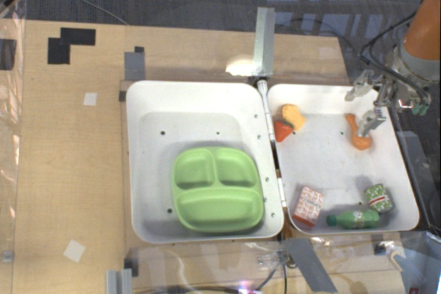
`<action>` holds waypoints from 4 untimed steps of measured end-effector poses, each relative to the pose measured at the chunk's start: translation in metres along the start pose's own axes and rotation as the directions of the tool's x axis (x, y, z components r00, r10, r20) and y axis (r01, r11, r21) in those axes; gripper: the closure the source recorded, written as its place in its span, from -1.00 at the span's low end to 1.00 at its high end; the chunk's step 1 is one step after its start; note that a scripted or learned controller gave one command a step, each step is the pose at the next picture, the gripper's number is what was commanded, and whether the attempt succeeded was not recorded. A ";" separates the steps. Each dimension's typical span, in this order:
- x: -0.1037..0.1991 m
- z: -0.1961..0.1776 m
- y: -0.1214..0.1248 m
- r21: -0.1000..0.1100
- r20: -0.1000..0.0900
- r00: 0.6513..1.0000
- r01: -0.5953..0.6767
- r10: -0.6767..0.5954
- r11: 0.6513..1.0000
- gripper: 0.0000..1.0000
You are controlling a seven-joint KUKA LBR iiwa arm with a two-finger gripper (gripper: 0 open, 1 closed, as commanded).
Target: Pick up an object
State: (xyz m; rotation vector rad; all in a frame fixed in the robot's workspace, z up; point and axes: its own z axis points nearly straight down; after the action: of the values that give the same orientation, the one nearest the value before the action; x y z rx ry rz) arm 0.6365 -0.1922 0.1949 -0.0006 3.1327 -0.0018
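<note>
The gripper [369,104] hangs over the right bin [331,169], jaws spread and holding nothing, one fingertip just above an orange carrot-like toy [357,134] on the bin floor. A green divided plate [217,188] lies in the left bin [151,148].

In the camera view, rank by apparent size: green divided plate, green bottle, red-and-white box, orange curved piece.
1. green divided plate, by far largest.
2. green bottle and red-and-white box: look alike, not ranked.
3. orange curved piece, smallest, partly behind the claw.
</note>
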 end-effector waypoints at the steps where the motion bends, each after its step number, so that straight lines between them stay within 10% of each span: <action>1: 0.015 0.104 -0.014 0.003 0.007 0.998 0.065 -0.065 0.998 -1.00; 2: 0.012 0.091 -0.011 0.005 0.016 0.997 0.073 -0.073 0.997 1.00; 3: 0.123 0.102 -0.014 0.008 0.005 0.773 0.634 -0.634 0.773 1.00; 4: 0.118 -0.001 0.000 0.003 0.006 0.987 0.160 -0.160 0.987 1.00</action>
State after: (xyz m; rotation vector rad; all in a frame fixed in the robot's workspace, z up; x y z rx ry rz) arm 0.5190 -0.1922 0.1948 -0.2523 3.1165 -0.0074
